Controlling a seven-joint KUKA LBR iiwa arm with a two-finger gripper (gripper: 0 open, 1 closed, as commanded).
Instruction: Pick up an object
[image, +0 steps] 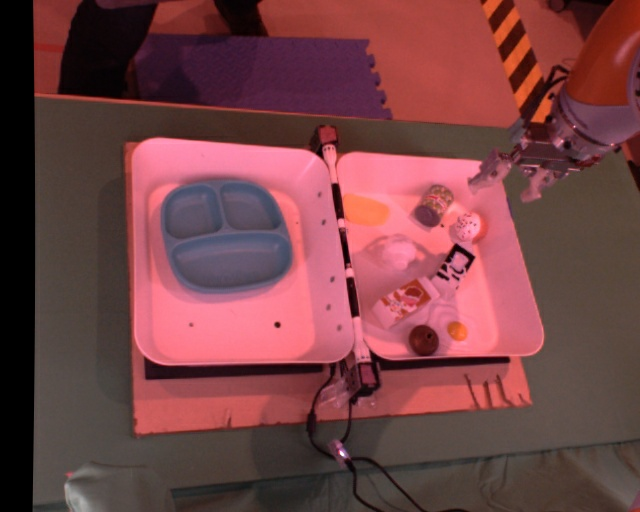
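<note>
1. Gripper (521, 175) hangs over the right white bin's (520, 300) top right corner, fingers spread with nothing between them.
2. Small green can (434, 205), white-orange ball (468, 227) and brown round thing (424, 340) sit in that bin.
3. Blue divided plastic tray (226, 237) lies in the left bin (200, 335).

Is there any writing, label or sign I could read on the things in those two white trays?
No words can be read.
Small carton: printed front, too blurred.
Can: label too small.
Black-and-white square tag: a pattern, no letters.
Yellow-and-black striped tape on the floor: warning stripes, no text.
</note>
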